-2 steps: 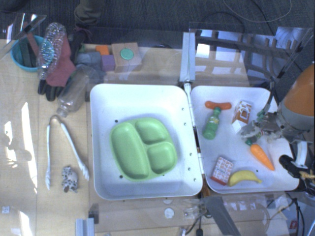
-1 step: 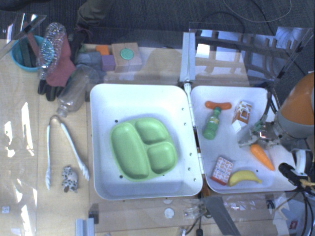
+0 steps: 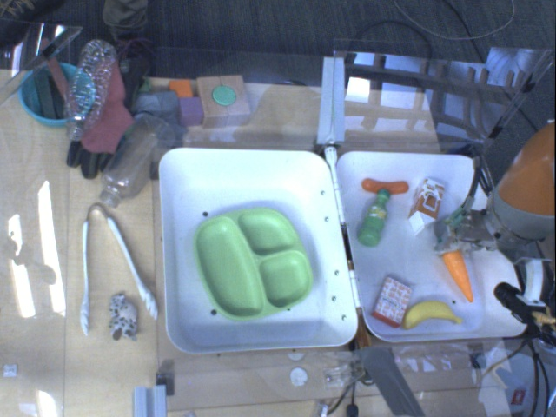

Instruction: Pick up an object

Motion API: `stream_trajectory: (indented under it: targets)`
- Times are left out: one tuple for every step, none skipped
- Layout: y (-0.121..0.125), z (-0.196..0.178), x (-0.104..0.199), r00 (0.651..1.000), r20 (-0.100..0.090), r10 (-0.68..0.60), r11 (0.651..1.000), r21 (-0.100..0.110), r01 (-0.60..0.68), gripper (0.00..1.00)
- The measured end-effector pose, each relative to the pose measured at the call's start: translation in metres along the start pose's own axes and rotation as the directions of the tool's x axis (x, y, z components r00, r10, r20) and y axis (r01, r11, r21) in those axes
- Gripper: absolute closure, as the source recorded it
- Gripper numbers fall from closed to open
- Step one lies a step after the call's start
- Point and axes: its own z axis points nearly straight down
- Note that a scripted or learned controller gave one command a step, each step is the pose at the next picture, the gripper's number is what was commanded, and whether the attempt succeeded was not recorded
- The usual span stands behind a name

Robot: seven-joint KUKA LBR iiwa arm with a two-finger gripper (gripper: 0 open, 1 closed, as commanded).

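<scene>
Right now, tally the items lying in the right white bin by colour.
Orange: 2, the long sausage-shaped toy and the plastic carrot
Green: 1, the small bottle
Yellow: 1, the banana
Red-patterned: 2, the two small boxes
Total: 6

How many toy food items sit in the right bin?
6: a hot dog at the top, a green bottle below it, a small carton to their right, a carrot under the gripper, a red box and a banana in front. The arm may hide more.

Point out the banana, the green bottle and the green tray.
banana (image 3: 432, 313), camera view, middle of the fruit.
green bottle (image 3: 374, 219), camera view, its body.
green tray (image 3: 228, 268), camera view, bare long compartment.
</scene>
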Motion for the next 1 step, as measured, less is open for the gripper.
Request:
stream_trajectory:
  targets:
    - [0.0445, -0.1266, 0.0416, 0.997, 0.0, -0.075, 0.997, 0.009, 0.075, 1.0]
